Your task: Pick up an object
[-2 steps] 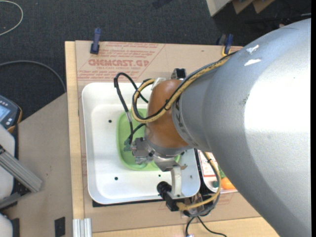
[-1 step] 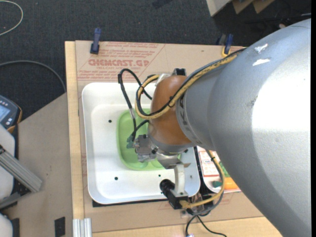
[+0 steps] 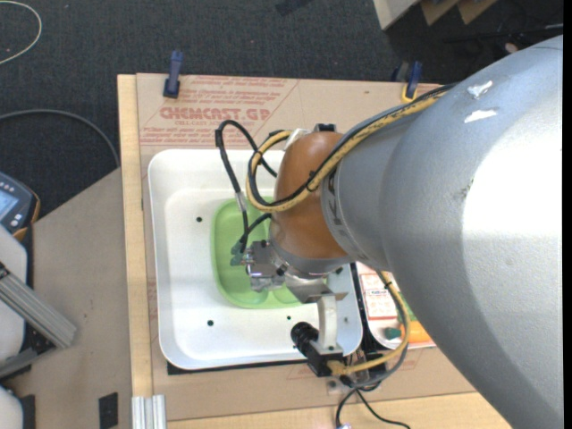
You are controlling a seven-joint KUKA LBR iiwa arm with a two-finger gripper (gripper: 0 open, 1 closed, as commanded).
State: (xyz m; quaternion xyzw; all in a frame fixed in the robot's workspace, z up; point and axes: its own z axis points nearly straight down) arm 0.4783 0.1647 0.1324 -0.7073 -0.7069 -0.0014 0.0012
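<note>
You had the arm (image 3: 447, 213) reaching in from the right, and it covered most of the right half of the frame. The orange band (image 3: 304, 199) sat right above the left bin (image 3: 174, 266), with the wrist assembly just below it.

Gripper (image 3: 259, 271): it was down inside the left bin, directly over the green object (image 3: 228, 248). The wrist housing blocked the tips, so you couldn't tell from this view whether it was released or clenched, or whether it was actually touching the green piece. Nothing was visibly between them, so no confirmed grasp.

Green object: a light green, flat-looking, rounded item that lay on the floor of the left bin, toward the bin's right side. Its right part was hidden under the wrist. Its left edge was clear and well apart from the bin's left wall.

Left bin: white, shallow, with rounded corners. The bare floor showed a few small dark holes to the left of the green item.

Right bin: almost entirely under the arm. A sliver was visible near the lower centre, with a printed card or package (image 3: 380, 307) in white, red and orange lying there. Its details were too hidden to read.

Black and yellow cables (image 3: 246, 164) looped off the wrist above the left bin. Both bins sat on a cardboard sheet (image 3: 214, 105) with red print, clamped at its far edge by blue clips (image 3: 172, 72).
</note>
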